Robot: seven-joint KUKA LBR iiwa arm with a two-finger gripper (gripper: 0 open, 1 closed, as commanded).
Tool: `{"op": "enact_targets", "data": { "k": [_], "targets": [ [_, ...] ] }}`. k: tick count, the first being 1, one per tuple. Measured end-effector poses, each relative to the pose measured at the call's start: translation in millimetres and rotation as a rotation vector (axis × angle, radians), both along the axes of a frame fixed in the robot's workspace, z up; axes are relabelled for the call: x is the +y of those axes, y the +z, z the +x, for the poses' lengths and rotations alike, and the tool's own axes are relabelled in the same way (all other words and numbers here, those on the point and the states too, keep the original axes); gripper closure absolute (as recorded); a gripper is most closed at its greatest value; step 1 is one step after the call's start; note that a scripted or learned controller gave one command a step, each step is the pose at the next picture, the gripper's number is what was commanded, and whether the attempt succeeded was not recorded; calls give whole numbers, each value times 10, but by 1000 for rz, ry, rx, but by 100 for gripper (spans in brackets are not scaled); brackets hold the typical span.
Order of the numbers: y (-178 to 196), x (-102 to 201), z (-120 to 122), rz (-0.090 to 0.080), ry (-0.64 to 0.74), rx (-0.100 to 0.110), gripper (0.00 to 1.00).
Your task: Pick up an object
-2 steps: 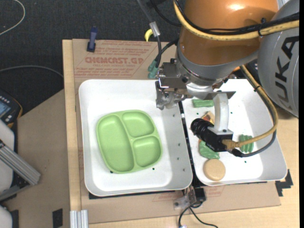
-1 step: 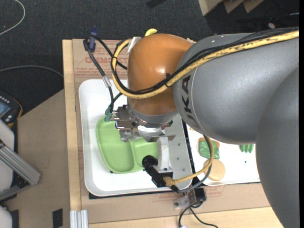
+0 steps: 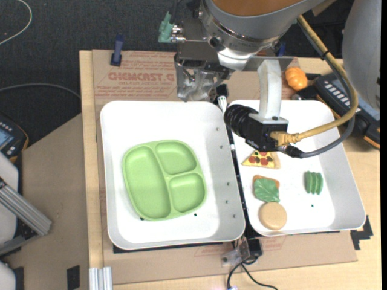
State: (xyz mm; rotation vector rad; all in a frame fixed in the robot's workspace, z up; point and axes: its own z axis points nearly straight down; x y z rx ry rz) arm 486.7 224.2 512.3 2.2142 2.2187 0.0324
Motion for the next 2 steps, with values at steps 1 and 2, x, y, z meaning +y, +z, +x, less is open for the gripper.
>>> {"op": "enact_targets", "data": {
  "k": [1,2],
  "targets": [
    [-897,-434,-84,-14,-7,30,100],
    [-1939,-1023,-84,-14,-10,32,100]
  ]
}}
